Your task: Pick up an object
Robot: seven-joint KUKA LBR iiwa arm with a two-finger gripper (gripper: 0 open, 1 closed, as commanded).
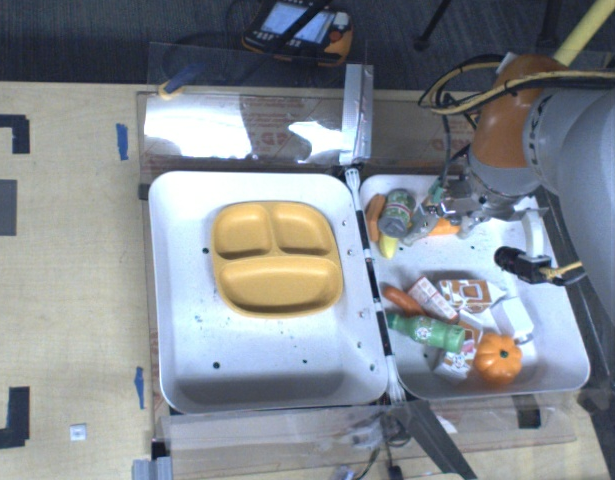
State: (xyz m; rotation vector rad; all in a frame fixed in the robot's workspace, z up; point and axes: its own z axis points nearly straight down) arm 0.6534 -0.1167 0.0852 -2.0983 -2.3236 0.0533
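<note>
A pale wooden table (67, 298) carries two white bins. The left bin (177, 358) holds a yellow divided tray (277, 258). In the right bin (557, 318), the gripper (449, 211) hangs over a can (398, 211) and carrot (442, 227); I cannot tell its jaws' state. A pumpkin (498, 360) sits at the near edge.

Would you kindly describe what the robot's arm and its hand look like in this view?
The arm is a thick, rounded grey body with a glossy orange band above the wrist. Black and yellow cables loop over that band. The hand is a small metallic silver assembly with dark fittings.
</note>
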